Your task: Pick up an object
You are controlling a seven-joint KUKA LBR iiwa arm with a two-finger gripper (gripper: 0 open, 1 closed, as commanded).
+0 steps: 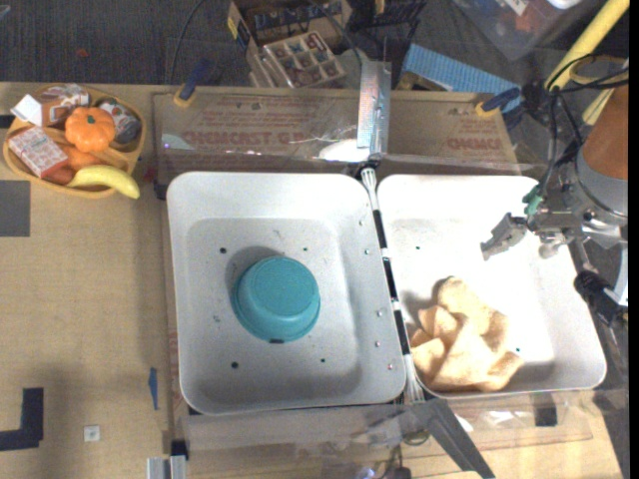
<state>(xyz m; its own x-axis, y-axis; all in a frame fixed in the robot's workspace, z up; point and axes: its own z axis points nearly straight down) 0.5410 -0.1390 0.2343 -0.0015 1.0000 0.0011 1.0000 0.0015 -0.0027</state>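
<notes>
A heap of tan, bread-like pieces lies in the near part of the right bin, pressed toward the wall it shares with the left bin, where a teal bowl sits upside down at the centre. The gripper hangs above the right bin's far right side, fingers spread apart and holding nothing, well clear of the heap. The pieces overlap and look irregular, so I judge a grasp could close on an edge and slip, or snag the dividing wall.

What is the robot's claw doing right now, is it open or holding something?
Two-finger gripper: open, holding nothing, above the right shallow white bin, up and right of the pale tan lumpy object.
</notes>
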